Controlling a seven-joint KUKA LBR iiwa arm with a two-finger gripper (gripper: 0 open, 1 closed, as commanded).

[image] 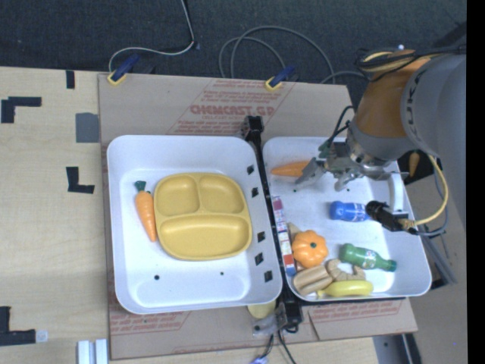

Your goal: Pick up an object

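My gripper [322,169] hangs in the right bin [409,283], its fingers closing on the thick end of an orange carrot [290,170] near the divider; a second carrot [145,212] lies in the left bin [125,158] beside a yellow divided plate [203,214].

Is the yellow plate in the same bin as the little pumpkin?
No, the yellow plate lies in the left bin, while the pumpkin sits in the right bin.

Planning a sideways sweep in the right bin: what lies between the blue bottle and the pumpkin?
In the camera view, bare white bin floor separates the blue bottle from the pumpkin.
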